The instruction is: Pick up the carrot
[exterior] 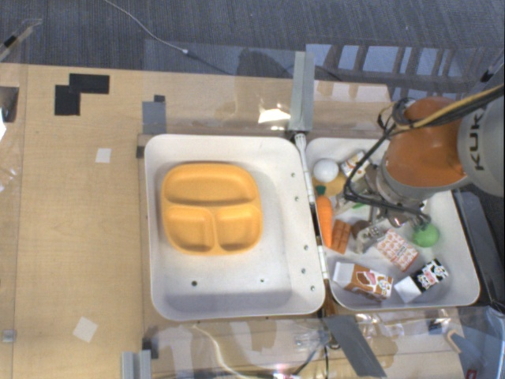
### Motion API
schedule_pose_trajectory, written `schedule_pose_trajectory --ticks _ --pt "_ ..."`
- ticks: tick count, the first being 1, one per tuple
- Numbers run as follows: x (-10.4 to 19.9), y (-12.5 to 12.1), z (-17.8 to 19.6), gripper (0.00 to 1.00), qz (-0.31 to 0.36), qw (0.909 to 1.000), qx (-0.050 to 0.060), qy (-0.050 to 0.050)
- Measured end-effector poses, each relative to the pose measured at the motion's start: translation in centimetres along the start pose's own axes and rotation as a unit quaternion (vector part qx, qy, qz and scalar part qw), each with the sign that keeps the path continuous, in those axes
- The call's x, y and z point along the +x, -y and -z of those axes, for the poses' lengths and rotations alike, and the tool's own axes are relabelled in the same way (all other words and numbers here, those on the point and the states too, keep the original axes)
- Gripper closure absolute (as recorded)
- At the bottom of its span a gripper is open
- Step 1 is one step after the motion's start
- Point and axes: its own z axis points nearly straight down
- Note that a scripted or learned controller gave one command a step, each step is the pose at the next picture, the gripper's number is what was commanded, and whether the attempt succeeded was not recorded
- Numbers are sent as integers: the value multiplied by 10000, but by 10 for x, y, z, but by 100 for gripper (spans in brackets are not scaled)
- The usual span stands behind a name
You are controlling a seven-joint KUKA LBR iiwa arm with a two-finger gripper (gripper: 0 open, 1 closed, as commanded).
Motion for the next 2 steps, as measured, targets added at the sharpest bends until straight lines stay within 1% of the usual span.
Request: schedule_pose_trajectory --ticks 1,2 --pt "-31 13 -2 0 95 10000 -19 -7" --pt "-45 14 -3 0 -71 10000 -44 -15"
